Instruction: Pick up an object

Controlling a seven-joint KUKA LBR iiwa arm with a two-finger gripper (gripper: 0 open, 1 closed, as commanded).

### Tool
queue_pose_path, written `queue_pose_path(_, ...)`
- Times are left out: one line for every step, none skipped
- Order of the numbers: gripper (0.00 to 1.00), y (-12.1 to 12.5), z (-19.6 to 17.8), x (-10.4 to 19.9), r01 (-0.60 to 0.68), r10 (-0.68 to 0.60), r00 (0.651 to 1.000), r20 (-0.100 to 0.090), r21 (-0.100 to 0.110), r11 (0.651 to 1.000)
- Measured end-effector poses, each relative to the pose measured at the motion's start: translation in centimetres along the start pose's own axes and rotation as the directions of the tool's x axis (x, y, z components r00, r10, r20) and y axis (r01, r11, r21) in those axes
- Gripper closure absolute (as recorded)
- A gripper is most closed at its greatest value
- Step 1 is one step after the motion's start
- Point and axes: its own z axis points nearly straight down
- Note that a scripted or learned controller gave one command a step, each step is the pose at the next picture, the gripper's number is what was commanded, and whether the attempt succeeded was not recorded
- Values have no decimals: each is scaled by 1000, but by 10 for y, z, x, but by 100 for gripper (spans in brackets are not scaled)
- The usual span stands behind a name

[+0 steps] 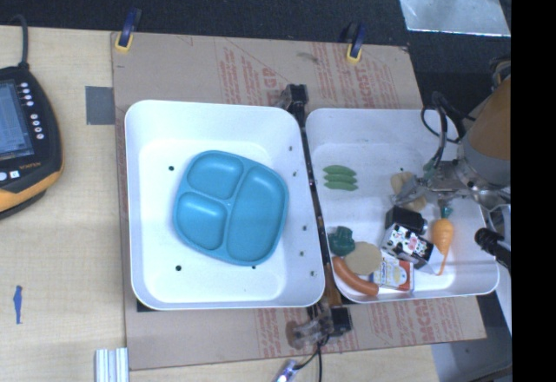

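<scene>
Sitting at the far left edge of the frame, a black and orange handheld pendant [22, 141] lay on the wooden worktop [61, 285], beside a cardboard sheet [217, 68] clipped at its upper edge. On that sheet the left white bin [143, 198] held a blue divided plate [231, 207] near its middle. The right white bin [365, 133] touched it along a shared edge and carried the small things: green pea pods [340, 178] in its upper left part, a dark green piece [340, 240] lower down, a round tan disc [366, 257] just beside that, a hot dog [354, 278] along the lower rim, a small printed packet [395, 276], a black and white box [408, 239], and an orange carrot [443, 237] toward the right side. The arm [491, 133] came in from the right edge, and its claw [437, 187] hung over the bin's upper right part, above the box and carrot. Whether the claw was spread or pressed together could not be told, and nothing was seen between its tips.
</scene>
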Motion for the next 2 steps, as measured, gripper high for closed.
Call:
queue_pose_path(0,23,0,37,2,-2,1000,1,-2,1000)
queue_pose_path(0,99,-1,1,1,-1,1000,0,-2,1000)
